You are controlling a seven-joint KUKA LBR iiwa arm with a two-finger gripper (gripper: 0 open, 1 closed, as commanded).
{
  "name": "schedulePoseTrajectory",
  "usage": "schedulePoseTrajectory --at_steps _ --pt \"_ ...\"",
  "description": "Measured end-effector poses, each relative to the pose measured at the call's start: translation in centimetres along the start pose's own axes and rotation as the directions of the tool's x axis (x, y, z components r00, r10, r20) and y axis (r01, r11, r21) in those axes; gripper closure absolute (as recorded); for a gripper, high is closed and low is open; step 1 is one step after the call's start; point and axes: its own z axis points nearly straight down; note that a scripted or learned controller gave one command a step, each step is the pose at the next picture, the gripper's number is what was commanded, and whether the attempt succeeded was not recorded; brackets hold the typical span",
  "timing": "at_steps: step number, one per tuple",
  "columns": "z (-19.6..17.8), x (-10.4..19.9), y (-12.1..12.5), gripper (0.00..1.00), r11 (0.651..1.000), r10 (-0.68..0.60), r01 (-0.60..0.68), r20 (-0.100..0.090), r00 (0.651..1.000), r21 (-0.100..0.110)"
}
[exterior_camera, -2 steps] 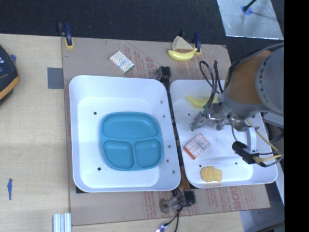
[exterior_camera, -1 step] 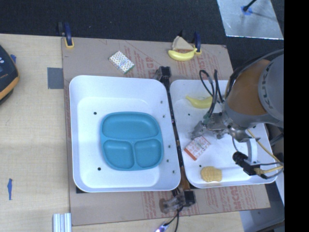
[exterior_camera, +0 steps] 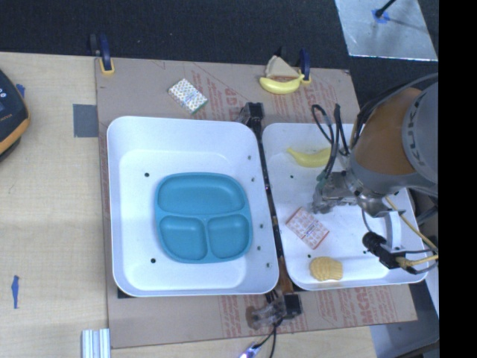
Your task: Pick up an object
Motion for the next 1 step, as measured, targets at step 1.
schedulePoseTrajectory --at_steps 1 --pt "0.0 0.01 0.0 0.0 1.0 0.0 0.0 0.0 1.0 0.0"
